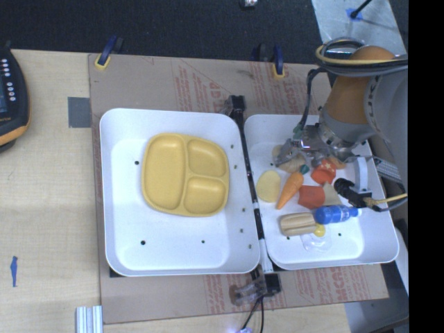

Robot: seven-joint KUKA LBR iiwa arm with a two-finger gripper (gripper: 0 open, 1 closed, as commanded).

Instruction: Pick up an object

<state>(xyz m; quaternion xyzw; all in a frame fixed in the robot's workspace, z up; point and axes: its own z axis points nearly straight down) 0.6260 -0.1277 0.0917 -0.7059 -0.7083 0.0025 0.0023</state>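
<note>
1. Gripper point(300, 151) is low in the right bin point(326, 259), just above the carrot point(290, 189) tip end. It looks set for a grab into the pile there.
2. Jaws: cannot tell how far open, as the wrist and clutter hide the gap. Nothing is visibly held.
3. No target is named, so any piece counts. The likely candidates are the ones nearest the gripper: the carrot itself, a small orange-red piece point(323, 175) just right of the carrot's top, and something dull right under the gripper that is too unclear to name.
4. Red chunk point(311, 196) touches the carrot's right side and the pale yellow piece point(268, 184) sits just left of it. The tight packing makes a clean single pick risky.
5. Tan roll point(297, 223) lies below the carrot. Blue bottle point(335, 214) is below-right, touching the roll's end.
6. Yellow divided plate point(186, 173) sits well left of the carrot, alone in the left bin point(125, 241), which is likely the drop side.
</note>
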